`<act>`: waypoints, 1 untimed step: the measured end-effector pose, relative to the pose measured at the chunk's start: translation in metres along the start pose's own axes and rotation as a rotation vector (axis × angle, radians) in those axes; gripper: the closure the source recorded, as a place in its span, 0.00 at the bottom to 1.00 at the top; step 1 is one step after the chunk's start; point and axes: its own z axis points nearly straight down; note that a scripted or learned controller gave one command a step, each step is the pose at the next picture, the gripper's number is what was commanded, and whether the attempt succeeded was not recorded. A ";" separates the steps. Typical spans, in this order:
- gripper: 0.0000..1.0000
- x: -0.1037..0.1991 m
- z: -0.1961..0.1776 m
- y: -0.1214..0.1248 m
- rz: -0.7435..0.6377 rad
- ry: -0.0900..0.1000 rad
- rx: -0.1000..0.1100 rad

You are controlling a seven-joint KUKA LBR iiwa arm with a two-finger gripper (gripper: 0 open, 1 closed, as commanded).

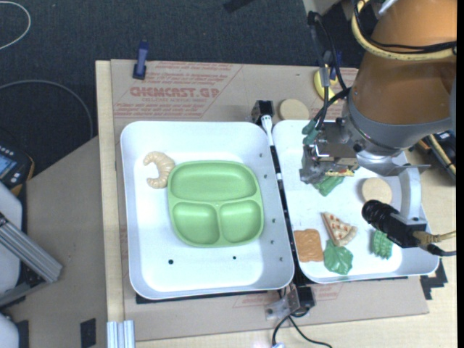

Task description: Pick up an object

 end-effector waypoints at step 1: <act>1.00 0.013 0.044 0.016 -0.001 0.000 0.010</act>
